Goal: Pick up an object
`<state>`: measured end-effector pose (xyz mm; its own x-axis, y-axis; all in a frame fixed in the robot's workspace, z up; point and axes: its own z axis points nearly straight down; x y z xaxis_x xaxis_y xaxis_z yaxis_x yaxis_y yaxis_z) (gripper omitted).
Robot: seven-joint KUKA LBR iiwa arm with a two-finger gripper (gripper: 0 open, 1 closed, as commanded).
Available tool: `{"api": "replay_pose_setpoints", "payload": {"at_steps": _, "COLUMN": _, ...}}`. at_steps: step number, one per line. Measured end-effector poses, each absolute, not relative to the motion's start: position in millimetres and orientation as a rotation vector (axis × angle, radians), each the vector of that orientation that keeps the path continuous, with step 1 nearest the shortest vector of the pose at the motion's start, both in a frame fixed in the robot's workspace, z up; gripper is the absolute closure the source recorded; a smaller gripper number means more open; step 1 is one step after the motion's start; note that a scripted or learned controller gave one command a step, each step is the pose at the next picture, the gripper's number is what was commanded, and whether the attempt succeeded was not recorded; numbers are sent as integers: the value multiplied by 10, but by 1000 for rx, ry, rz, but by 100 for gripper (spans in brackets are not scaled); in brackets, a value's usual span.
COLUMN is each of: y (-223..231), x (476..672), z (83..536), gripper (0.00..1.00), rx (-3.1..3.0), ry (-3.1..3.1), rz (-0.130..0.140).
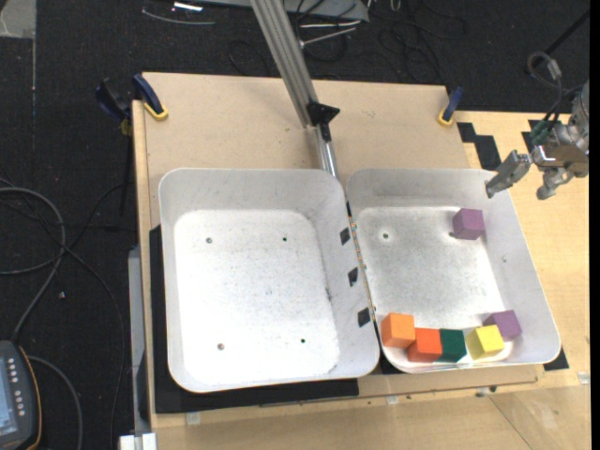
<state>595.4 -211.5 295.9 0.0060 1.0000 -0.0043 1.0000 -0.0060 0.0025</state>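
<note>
From the camera above, you see the wooden counter (244, 120) carrying two shallow white bins side by side. The left bin (253, 279) shows its speckled white floor. The right bin (441, 270) holds all the blocks: a purple block (468, 223) sits alone near the upper right of its floor, close to the far wall, and five more are crowded along the near rim. In that row, from left to right, you have an orange block (399, 329), a red-orange block (427, 342) touching it, a dark green block (453, 344), a yellow block (485, 340), and a second purple block (506, 323) at the right end, a little higher up the wall. The gripper (527, 177) hangs at the right edge of the view, above the upper right corner of the right bin, beside its rim. Its two fingers (503, 173) are spread apart with nothing between them. The lone purple block lies to the lower left of the gripper, near it but not touching. A slanted metal pole (286, 50) crosses the top of the counter, and blue-and-yellow clamps (148, 97) grip the counter's far corners.
</note>
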Motion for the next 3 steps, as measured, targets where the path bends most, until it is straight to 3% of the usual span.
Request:
{"api": "replay_pose_setpoints", "payload": {"at_steps": 1, "y": -2238, "x": 6153, "z": 1106, "gripper": 0, "rx": 2226, "ry": 2225, "rz": -6}}
{"api": "replay_pose_setpoints", "payload": {"at_steps": 2, "y": -2044, "x": 5702, "z": 1472, "gripper": 0, "rx": 2224, "ry": 2220, "rz": -1}}
{"api": "replay_pose_setpoints", "payload": {"at_steps": 3, "y": -2015, "x": 6337, "z": 923, "gripper": 0, "rx": 2218, "ry": 2226, "rz": 0}}
